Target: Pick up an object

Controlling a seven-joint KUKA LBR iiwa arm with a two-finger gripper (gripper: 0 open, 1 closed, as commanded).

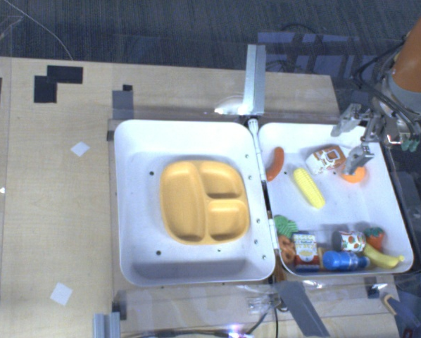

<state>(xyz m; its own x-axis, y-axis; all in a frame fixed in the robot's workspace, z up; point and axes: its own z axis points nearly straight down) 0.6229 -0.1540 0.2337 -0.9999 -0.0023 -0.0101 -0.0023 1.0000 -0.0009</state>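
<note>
My gripper (351, 144) hangs over the far right part of the right bin (379, 203), reaching in from the upper right. Its two grey fingers stand apart, open, with nothing between them. One fingertip (356, 160) is right above a small orange piece (355, 175); I cannot tell if they touch. A white and brown toy carton (325, 159) lies just left of that fingertip. Further left lie a yellow corn cob (309, 188) and a red-orange sausage (274, 163).
Along the right bin's near wall sit a green toy (285, 225), a small carton (304, 248), a blue bottle (344, 260), a can (351, 241) and a banana (384, 260). The left bin (136, 189) holds a yellow divided plate (203, 201).
</note>
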